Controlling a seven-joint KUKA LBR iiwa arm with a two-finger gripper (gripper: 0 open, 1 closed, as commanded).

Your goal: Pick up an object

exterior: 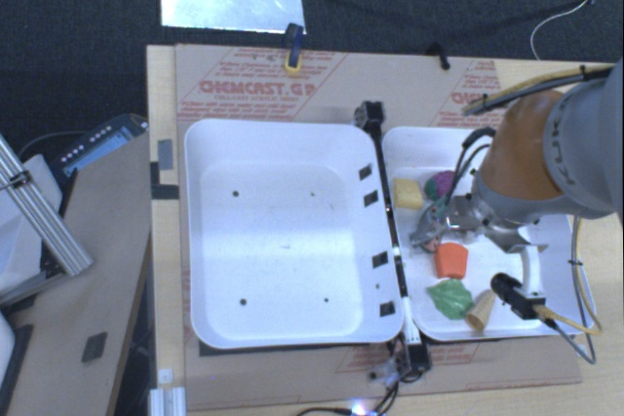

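Jaws state: can't tell, the metal tip is too small and cluttered to read. The gripper point(432, 227) sits low in the right-hand shallow white bin point(558, 239), just above the orange block point(450, 259) and beside the pale yellow block point(409, 193) and the purple rounded piece point(442, 182). Nothing visibly lifted, so the pick looks not done yet. The green crumpled piece point(449, 297) and tan cone point(481, 310) lie near the front wall. Left-hand white bin point(210, 151) plays no part. Left: grasp and lift.
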